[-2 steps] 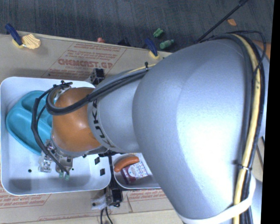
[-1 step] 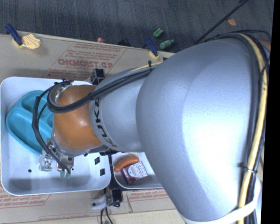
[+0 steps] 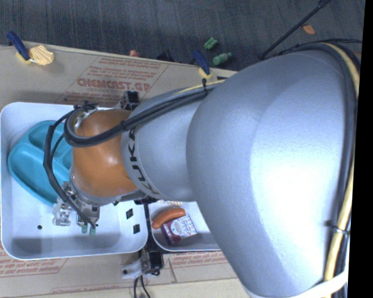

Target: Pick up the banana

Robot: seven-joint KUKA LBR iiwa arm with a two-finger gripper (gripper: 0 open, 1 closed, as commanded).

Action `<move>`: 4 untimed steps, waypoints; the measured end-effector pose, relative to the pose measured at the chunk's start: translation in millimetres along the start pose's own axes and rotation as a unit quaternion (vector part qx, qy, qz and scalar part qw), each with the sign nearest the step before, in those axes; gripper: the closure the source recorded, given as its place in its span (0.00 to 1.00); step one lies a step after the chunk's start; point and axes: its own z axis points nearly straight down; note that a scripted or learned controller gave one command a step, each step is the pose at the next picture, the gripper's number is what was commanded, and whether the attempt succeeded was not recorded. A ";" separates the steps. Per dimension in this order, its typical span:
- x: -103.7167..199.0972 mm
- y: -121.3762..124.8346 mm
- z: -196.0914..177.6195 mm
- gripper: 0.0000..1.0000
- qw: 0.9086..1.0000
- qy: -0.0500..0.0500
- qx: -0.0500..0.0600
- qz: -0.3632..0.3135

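The arm reaches over the left bin [image 3: 17, 245], and its gripper [image 3: 75, 219] hangs low above the white floor of this bin, near the front wall. The fingers [image 3: 62, 217] look slightly spread, and nothing is between them. A teal object [image 3: 31, 161] lies just to the left of the wrist. I cannot find the banana; maybe the arm hides it. The task seems at its beginning: the grasp and the lift are not done.

The arm [image 3: 249, 149] blocks most of the right bin [image 3: 168, 245]; bare floor in the left bin [image 3: 17, 242] (a teal thing [image 3: 31, 161] crowds its far side).
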 end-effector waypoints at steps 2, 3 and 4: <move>-1.0 1.0 -20.4 1.00 1.000 0.000 0.000 -0.003; -1.6 1.6 -30.6 1.00 1.000 -0.001 0.000 -0.005; -2.2 2.1 -40.6 1.00 1.000 -0.001 0.000 -0.006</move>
